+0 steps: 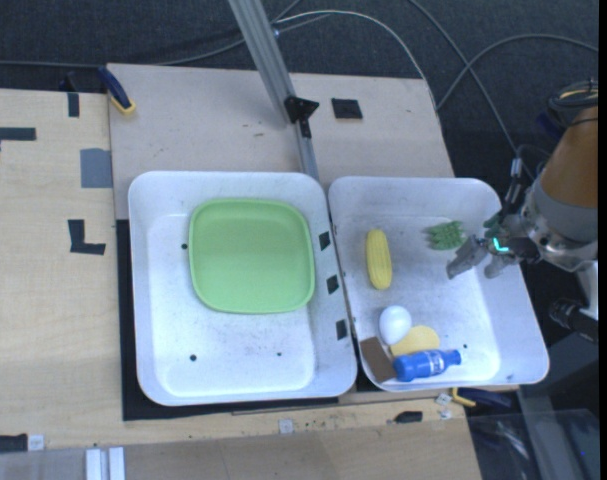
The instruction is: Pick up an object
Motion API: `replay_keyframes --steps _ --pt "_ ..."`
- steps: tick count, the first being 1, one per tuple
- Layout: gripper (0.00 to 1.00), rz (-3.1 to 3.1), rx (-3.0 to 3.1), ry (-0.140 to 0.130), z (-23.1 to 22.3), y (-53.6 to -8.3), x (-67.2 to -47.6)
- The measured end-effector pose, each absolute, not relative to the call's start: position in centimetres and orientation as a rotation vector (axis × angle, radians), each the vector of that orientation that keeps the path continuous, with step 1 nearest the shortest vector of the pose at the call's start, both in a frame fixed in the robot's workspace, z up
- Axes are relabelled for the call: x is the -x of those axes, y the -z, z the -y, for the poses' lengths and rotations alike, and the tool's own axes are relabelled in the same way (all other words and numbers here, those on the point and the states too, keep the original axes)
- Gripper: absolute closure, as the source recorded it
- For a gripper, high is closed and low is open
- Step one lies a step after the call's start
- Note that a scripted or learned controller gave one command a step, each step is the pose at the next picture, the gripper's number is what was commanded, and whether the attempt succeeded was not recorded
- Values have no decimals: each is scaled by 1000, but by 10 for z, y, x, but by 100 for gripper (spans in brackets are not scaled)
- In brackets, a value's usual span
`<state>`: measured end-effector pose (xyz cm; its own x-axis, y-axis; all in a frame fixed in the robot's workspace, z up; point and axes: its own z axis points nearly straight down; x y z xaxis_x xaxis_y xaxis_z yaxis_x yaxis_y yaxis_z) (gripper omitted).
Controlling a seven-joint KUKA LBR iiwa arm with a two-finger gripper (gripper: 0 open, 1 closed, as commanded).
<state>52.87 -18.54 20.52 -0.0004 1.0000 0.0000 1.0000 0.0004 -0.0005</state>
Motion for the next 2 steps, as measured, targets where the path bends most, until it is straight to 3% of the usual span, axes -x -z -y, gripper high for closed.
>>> replay_keyframes --steps 1,2 --pt "0 2222 2221 -1 185 -205 -529" --pt "0 2220 2218 -4 178 -156 -522"
